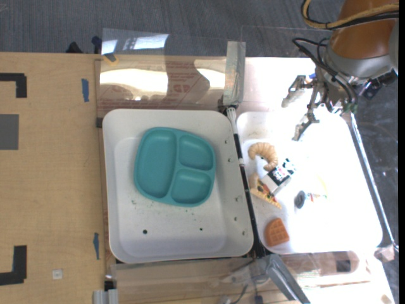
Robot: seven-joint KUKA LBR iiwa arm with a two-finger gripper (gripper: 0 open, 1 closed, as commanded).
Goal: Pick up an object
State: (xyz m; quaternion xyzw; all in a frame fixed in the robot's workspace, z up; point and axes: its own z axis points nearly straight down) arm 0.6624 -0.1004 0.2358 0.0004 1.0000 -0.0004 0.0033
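Croissant [263,151] sits below and left of my gripper [302,111], in right bin [354,227]. My fingers spread, nothing between them. Step: approach, hovering above bin. Next: shift toward croissant, descend, close on it.

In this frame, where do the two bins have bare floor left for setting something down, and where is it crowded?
In the left bin, bare floor runs below the teal divided plate. In the right bin, the floor right of the small dark object is bare. Crowding sits along that bin's left side: croissant, a black-and-white item and an orange piece.
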